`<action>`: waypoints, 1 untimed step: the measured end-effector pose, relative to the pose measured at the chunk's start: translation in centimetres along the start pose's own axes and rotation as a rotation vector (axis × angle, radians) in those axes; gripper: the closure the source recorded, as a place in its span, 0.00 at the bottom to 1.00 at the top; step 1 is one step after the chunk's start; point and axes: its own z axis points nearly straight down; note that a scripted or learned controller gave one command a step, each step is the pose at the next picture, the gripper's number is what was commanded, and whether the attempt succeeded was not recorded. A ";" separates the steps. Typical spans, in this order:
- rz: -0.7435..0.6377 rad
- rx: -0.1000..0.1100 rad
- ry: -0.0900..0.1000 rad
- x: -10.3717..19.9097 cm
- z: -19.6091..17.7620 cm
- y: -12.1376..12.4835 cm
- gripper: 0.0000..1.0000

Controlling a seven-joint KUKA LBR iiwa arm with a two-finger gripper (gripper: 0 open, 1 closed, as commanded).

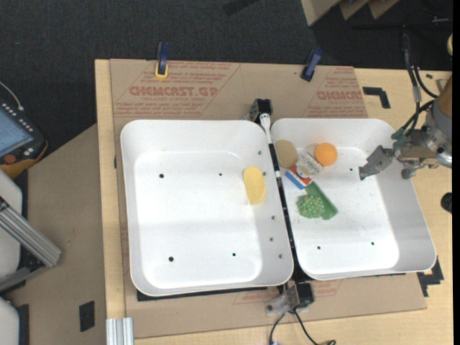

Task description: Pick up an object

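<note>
The gripper (374,165) is hanging over the right edge of the right bin (402,236), reaching in from the right side of the worktop (108,157). A dark finger tip is pointing down and left toward the bin floor, but I cannot tell whether the fingers are spread or closed, and nothing is showing between them.

The things to choose from are lying mostly in the upper left part of the right bin. An orange ball (326,154) is sitting beside a small jar with a white and red label (309,164); a tan rounded lump (286,152) is resting just beside the divider between the bins. Below them a flat red and blue packet (296,180) is lying near a green knobbly piece (315,205). In the left bin (144,192) a yellow oblong thing (254,185) is lying alone near its right wall.

By my judgement the arm is standing at the approach step, with no object picked yet. The next move is calling for travel leftward across the bin and a descent over one item. The orange ball is nearest, though it is touching or nearly touching the jar, so the fingers would need room on either side.
</note>
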 end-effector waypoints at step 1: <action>-0.001 -0.003 -0.001 0.0 -1.1 0.1 1.00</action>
